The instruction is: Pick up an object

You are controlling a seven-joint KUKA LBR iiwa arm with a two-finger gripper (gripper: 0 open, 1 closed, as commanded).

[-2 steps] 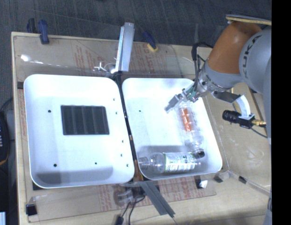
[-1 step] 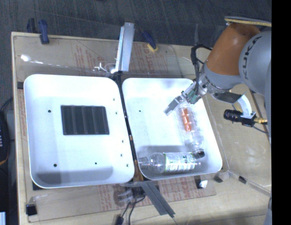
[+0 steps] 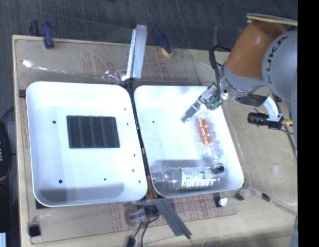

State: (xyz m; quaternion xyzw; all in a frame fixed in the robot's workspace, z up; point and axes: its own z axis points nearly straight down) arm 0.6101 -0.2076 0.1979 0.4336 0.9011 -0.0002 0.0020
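Two clear plastic bottles lie in the right bin. One with an orange label lies lengthwise along the bin's right side, cap toward the front. One with a white and green label lies across the bin's front wall. My gripper hangs over the back right part of that bin, just above the far end of the orange-label bottle, slanting down to the left. Nothing shows between its fingers, and their spacing is too small to read.
The left bin holds a dark ribbed rectangular pad. A metal bar stands at the back between the bins. Clamps sit along the bench's far edge. A black cylinder juts from the arm at right.
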